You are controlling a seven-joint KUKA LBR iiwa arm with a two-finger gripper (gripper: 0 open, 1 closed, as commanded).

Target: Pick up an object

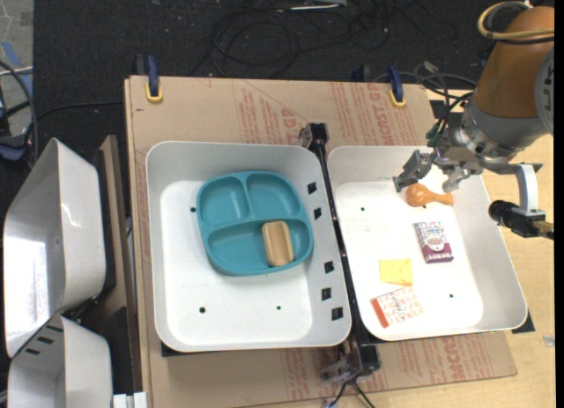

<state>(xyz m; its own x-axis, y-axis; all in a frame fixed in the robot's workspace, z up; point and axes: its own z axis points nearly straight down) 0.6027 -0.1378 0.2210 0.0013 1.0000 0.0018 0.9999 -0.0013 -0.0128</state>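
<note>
**Over the orange piece, nothing lifted yet**

From the camera view above the surface, my gripper (434,171) hangs over the far part of the right bin (493,261), reached in from the right. Its two dark fingers look spread, one toward the left and one toward the right, and nothing sits between them. Just below them lies the thing I judge to be my target: a small orange object (421,194), rounded at one end with a narrower tail, resting on the bin floor near the far wall. I cannot tell whether my fingertips touch it or only hover just above.

Elsewhere in the same bin lie a small purple packet (434,241), a yellow square (396,271) and a red-and-white packet (397,307), all well apart from my gripper. The left bin (176,248) carries a blue divided tray (231,212) with a tan block (277,243) in its near compartment.

The risks, as I judge them: the orange object is rounded and likely smooth, so if I close off its middle it could squirt sideways. It looks offset toward my left finger, so that finger may land on top of it rather than beside it. The far wall is near, and a descent too close to it could catch a finger on the rim. The narrow tail gives little to pinch; the fat end is the safer hold.
</note>
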